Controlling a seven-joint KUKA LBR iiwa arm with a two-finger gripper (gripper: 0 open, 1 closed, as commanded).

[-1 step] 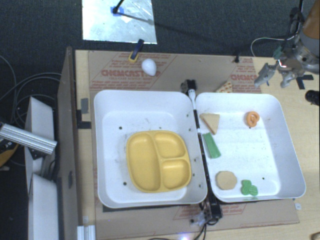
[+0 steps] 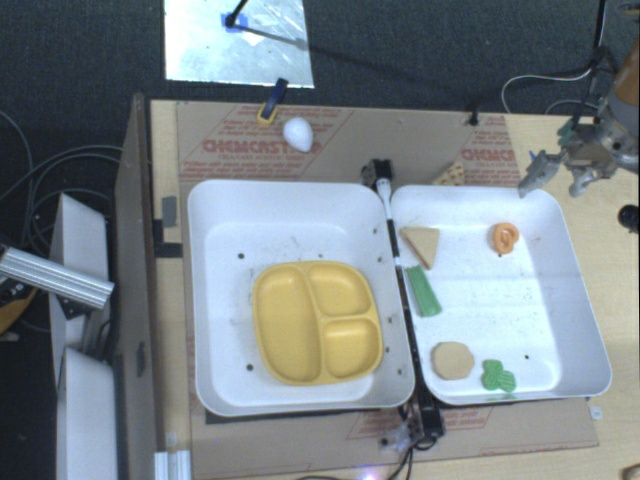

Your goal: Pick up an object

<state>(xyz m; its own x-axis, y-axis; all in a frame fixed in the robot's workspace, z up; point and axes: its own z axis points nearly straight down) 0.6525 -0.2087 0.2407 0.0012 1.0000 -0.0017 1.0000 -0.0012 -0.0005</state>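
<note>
Objects to choose from all lie in the right bin [image 2: 560, 268]: an orange ring-shaped piece [image 2: 505, 236] at about one o'clock in the bin, a tan wedge [image 2: 422, 244] at ten o'clock hard by the left wall, a green stick [image 2: 423, 292] just below the wedge, a tan round disc [image 2: 452, 360] at seven o'clock, and a green leafy piece [image 2: 498, 376] beside it at six o'clock. None of them touches the hand.

My hand [image 2: 560, 173] sits beyond the bin's two o'clock corner, outside the rim and clear of every piece. Its two fingers look spread apart, released, with nothing between them. I judge we are at the very start: the approach has not begun, and no target is yet committed.

For the next move I would bring the hand in over the bin and down. The orange ring is nearest, and it stands apart from its neighbours, so I reckon it the easiest reach. The wedge and stick lie close to the wall and to each other, which I think would crowd the fingers.

Further out, the left bin [image 2: 215, 268] holds a yellow three-compartment tray [image 2: 270, 318], which sits toward five o'clock in that bin with its compartments bare. Behind the bins, on the bench [image 2: 420, 133], a white egg-like ball [image 2: 298, 133] rests at twelve o'clock from the left bin.
</note>
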